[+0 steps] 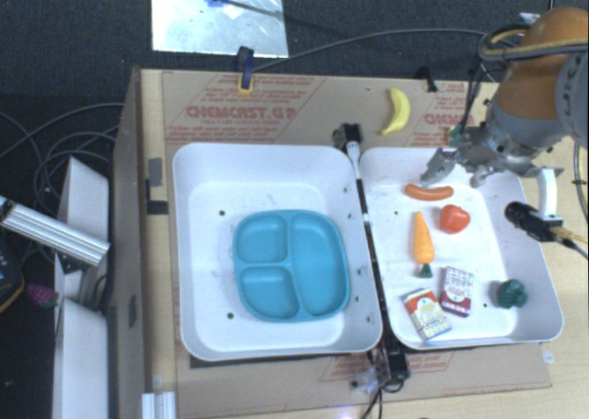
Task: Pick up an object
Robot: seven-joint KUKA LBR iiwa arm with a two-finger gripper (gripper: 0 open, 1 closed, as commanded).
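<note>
Dark carpet all round, a cardboard-topped bench (276, 99) in the middle, and two white bins side by side on it. The left bin (198, 178) holds a blue divided plate (290, 263); the right bin (543, 307) has all the pickable stuff.

The gripper (457, 166) hangs over the far edge of the right bin with its two fingers spread apart and nothing between them. Just below it lies a hot dog (429, 192), with a tomato (455, 218) next to that and a carrot (422, 239) pointing toward the near side. Further forward sit two small cartons (442, 301) and a dark green lump (511, 294) near the corner. A banana (398, 110) lies outside the bins on the cardboard.

My guess is the hot dog is the target, since it's the closest thing. What could go wrong: it lies crosswise and low, so the fingers could land on its ends rather than straddle it and just shove it along the slick bin floor — or nudge it into the tomato. It's also close to the bin's far wall, so a finger might catch the rim on the way down.
</note>
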